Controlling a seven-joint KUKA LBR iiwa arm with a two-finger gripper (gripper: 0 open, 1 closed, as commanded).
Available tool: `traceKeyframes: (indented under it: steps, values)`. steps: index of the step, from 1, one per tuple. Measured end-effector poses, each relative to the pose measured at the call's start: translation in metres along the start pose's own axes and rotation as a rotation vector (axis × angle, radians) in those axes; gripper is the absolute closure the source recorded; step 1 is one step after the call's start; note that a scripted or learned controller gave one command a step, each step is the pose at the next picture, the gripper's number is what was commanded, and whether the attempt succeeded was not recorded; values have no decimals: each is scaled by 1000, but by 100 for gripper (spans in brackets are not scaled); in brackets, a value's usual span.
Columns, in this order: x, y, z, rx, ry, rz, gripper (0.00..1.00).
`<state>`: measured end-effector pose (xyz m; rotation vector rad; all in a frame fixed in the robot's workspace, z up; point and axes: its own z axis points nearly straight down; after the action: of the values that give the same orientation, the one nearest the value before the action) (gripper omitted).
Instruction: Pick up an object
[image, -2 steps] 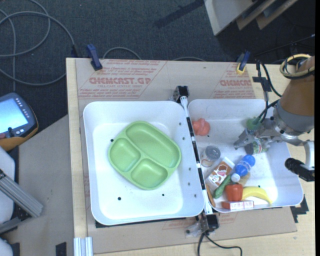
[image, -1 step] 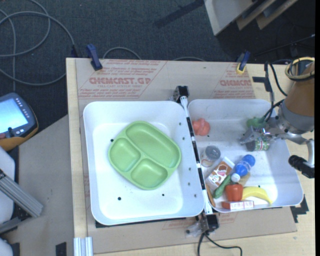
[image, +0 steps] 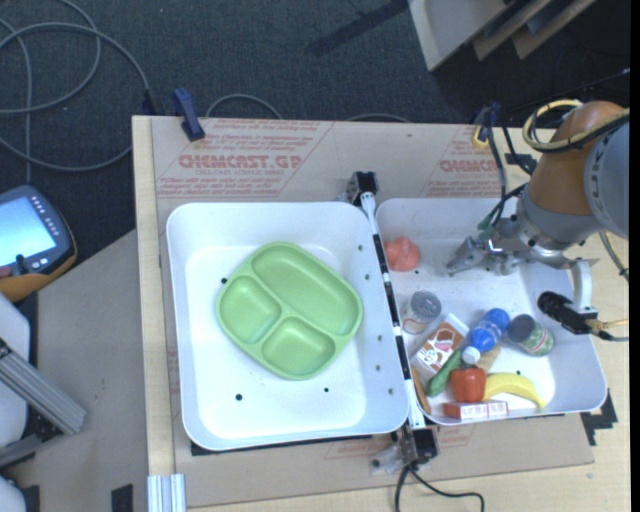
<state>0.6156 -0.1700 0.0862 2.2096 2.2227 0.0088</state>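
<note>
My gripper (image: 478, 260) hangs over the back part of the right bin (image: 590, 385), its grey fingers spread open with nothing between them. A salmon-pink lump (image: 403, 253) lies just to its left, near the divider. In front of the gripper lie a grey round tin (image: 425, 305), a small juice carton (image: 437, 350), a blue bottle (image: 485, 335), a dark blue cap (image: 520, 327) and a green can (image: 538, 342). A red tomato (image: 467, 383), a banana (image: 515, 388), a green vegetable (image: 445, 368) and a red-and-white packet (image: 484, 408) sit at the front edge.
The left bin (image: 190, 300) holds a green divided plate (image: 290, 310). The arm's orange band (image: 565, 165) and grey wrist overhang the right bin's back right corner. A black part on a white bracket (image: 562, 311) juts out by the bin's right wall.
</note>
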Motion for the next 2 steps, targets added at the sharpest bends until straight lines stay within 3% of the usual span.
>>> traceKeyframes:
  steps: [1, 2]
  values:
    - [-50, 40, 2, 18, 18, 4, 0]
    - [-53, 40, -10, 7, 1, 3, 100]
